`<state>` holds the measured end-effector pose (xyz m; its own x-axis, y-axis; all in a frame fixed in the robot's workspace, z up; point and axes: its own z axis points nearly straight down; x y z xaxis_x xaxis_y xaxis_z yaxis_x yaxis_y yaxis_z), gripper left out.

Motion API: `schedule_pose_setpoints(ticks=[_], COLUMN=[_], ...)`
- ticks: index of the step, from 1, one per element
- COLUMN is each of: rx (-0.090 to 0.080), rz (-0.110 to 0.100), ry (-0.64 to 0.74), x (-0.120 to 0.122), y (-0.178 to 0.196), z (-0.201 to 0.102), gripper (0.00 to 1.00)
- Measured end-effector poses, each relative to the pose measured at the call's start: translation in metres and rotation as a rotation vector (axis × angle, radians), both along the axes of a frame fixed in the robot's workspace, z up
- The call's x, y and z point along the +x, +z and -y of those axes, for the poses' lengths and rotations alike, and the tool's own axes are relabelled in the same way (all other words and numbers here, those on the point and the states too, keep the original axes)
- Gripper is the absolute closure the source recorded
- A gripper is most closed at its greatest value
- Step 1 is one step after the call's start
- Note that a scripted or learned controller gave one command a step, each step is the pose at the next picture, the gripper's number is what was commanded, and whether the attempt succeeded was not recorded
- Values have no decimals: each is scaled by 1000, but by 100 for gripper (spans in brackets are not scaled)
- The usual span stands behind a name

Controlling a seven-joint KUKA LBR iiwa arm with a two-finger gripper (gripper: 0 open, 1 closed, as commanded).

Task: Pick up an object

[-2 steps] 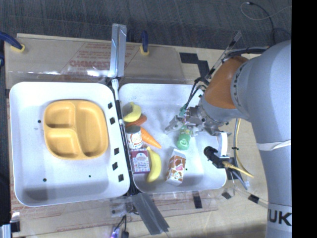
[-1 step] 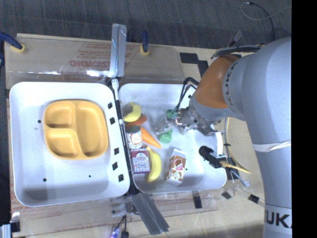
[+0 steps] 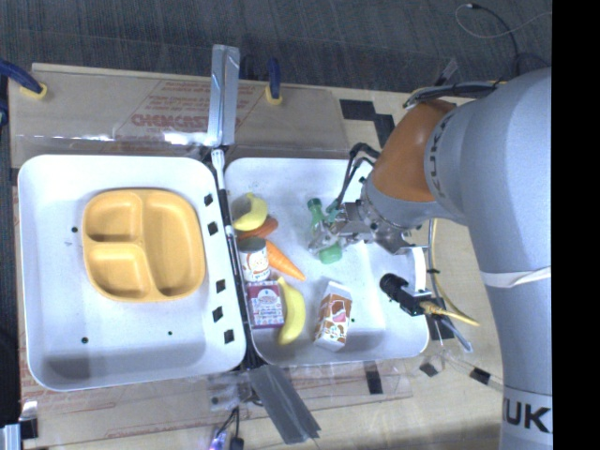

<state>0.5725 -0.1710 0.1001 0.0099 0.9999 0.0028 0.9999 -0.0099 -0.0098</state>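
Gripper (image 3: 330, 228) low in the right bin (image 3: 370, 172), at three o'clock from the carrot (image 3: 284, 262), touching a green object (image 3: 325, 223), jaw opening and grasp impossible to tell.

From my station the light was even and bright, coming from overhead. The white bins (image 3: 56, 251) were nearly washed out, with soft grey shadows along their lower walls. The picture was slightly soft overall, and small labels on the items were too blurred to read.
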Motion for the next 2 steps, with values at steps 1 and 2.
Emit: schedule_pose_setpoints(ticks=[1,2], rx=[-3,-3], rz=[10,8], ry=[153,-87], x=[28,43], y=[-8,118], z=[-24,-28], gripper=[100,100])
